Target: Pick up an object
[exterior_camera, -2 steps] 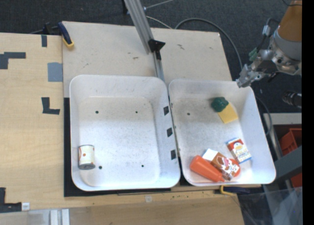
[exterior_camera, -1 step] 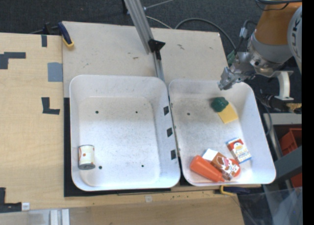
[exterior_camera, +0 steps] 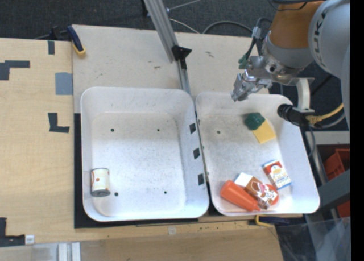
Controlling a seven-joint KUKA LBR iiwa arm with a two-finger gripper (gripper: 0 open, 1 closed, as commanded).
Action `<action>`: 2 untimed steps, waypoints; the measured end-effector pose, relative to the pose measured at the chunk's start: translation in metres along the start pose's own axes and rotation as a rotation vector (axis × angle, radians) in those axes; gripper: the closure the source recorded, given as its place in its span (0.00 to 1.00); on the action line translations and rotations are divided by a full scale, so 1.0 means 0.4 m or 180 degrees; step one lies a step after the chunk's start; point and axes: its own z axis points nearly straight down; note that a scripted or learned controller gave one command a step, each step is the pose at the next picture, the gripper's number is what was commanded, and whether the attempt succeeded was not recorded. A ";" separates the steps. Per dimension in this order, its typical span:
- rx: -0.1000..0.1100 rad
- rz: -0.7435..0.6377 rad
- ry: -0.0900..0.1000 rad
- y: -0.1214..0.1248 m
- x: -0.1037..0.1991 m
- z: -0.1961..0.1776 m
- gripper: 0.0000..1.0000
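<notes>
Five objects lay in the right bin (exterior_camera: 216,140), the nearest to the gripper (exterior_camera: 243,90) being a green-and-yellow sponge (exterior_camera: 259,127), which sat in the bin's far half, just below and to the right of the fingertips in the camera view, its long axis running diagonally from the green end at upper left to the yellow end at lower right. Whether the fingers stood apart or together could not be told; nothing was seen between them, and the gripper hung above the bin's far rim. Four further items clustered at the near right corner, well apart from the gripper: one orange bottle (exterior_camera: 239,195), one small white block (exterior_camera: 243,179), one brown packet (exterior_camera: 263,192) and one red-and-blue carton (exterior_camera: 277,174). One small can (exterior_camera: 100,182) stood alone in the left bin (exterior_camera: 136,106), at its near left corner. Two bins lay side by side, their rims touching.
</notes>
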 end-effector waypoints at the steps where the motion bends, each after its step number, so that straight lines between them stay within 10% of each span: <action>1: 0.0001 -0.0001 0.0000 0.016 0.148 -0.004 1.00; 2: 0.0000 0.0002 -0.0002 0.036 0.277 -0.003 1.00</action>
